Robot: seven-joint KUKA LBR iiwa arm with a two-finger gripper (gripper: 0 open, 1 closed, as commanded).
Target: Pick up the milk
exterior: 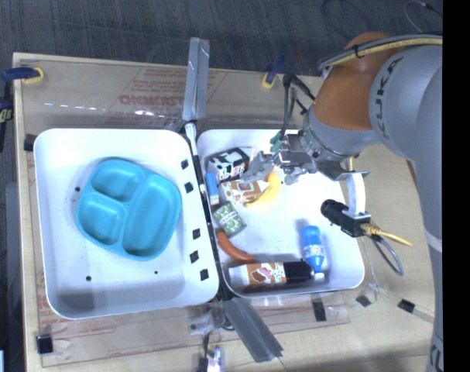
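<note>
Milk carton (229,163), black-and-white patterned, sits at the upper left of the right bin (339,273), well right of the blue divided plate (130,208) that lies in the left bin (56,285). Just right of the carton are a brown snack pack (238,190) and a banana (264,194), with a dark bottle (273,273) and a blue bottle (313,248) nearer the front wall. The gripper (275,167) hangs over the banana beside the carton, and whether its jaws are open or closed I cannot tell.

The desk (420,285) was pale wood, bearing a clear printed sheet (149,91). Two white bins sat side by side on it: left bin (56,285), right bin (343,273).
</note>
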